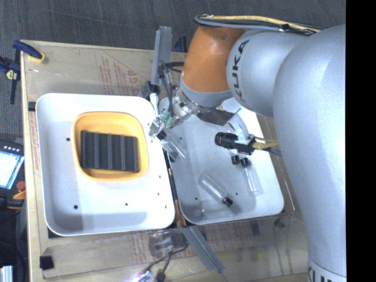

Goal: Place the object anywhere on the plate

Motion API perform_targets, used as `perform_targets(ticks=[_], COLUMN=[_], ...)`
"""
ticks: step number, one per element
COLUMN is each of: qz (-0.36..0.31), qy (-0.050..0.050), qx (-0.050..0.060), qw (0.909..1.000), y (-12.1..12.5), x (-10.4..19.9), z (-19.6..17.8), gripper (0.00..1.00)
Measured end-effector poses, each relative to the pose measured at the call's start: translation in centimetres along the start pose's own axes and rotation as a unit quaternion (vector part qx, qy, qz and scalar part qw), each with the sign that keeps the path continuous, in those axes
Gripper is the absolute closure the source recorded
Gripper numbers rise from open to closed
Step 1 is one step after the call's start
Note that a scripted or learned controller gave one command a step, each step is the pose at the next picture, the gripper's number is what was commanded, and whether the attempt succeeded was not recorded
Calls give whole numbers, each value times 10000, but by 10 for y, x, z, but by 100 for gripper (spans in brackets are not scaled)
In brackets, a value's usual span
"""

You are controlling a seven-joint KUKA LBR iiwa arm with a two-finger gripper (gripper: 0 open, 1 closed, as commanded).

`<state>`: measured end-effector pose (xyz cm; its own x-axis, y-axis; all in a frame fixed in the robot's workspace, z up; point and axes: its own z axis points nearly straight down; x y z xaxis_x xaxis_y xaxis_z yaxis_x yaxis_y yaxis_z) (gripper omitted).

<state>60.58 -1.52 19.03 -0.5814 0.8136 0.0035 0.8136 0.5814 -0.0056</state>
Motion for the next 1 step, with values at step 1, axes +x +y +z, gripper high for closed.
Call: perform_targets(ticks=[1], qz=[-2], qy=[-1], qx=[-1], qw=[10000], y=[0], x=[0], z=[0], gripper=[0])
